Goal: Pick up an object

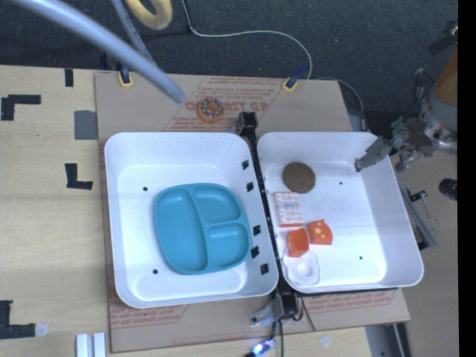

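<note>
Now my gripper (370,159) hovers at the right bin's (387,222) two o'clock rim. I cannot tell its fingers' state. Brown disc (298,176) sits at eleven.

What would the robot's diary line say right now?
gripper: over right white bin's rim, holding nothing | round brown cookie: lying untouched | blue divided plastic tray: left bin

Looks like a robot lab or test room, not a home. On the bench: two white bins (178,153) clipped side by side on a sheet of printed cardboard (223,103), black tape marks (73,175) stuck on the wooden top (44,222), and a thin white wire (245,32) running across dark carpet (335,21). Also a grey hose (89,28) overhead and toy food (299,175) in one bin, like things set out for a test.
</note>
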`<action>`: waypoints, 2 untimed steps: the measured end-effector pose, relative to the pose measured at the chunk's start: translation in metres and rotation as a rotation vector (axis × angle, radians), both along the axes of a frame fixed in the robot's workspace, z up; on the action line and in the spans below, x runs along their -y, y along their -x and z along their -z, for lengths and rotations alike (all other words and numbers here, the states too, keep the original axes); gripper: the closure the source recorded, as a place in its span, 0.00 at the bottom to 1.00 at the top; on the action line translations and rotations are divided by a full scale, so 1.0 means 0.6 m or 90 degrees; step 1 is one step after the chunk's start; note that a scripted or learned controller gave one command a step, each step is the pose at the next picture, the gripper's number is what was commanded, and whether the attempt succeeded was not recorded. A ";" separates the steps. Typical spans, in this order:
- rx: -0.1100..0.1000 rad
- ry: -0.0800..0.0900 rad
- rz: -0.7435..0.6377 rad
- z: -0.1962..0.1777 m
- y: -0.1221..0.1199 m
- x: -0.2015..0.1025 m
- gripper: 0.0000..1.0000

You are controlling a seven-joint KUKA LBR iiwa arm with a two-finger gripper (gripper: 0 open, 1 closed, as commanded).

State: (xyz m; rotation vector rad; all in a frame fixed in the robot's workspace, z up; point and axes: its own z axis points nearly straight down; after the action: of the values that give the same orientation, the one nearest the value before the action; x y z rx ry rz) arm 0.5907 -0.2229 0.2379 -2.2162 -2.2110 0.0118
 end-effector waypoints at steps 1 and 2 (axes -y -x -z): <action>0.007 0.002 -0.002 -0.011 -0.004 -0.001 0.00; 0.005 0.002 -0.002 0.077 -0.008 -0.018 0.00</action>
State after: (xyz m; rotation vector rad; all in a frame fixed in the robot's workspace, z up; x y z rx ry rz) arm 0.5953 -0.2122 0.1917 -2.2171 -2.2201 0.0060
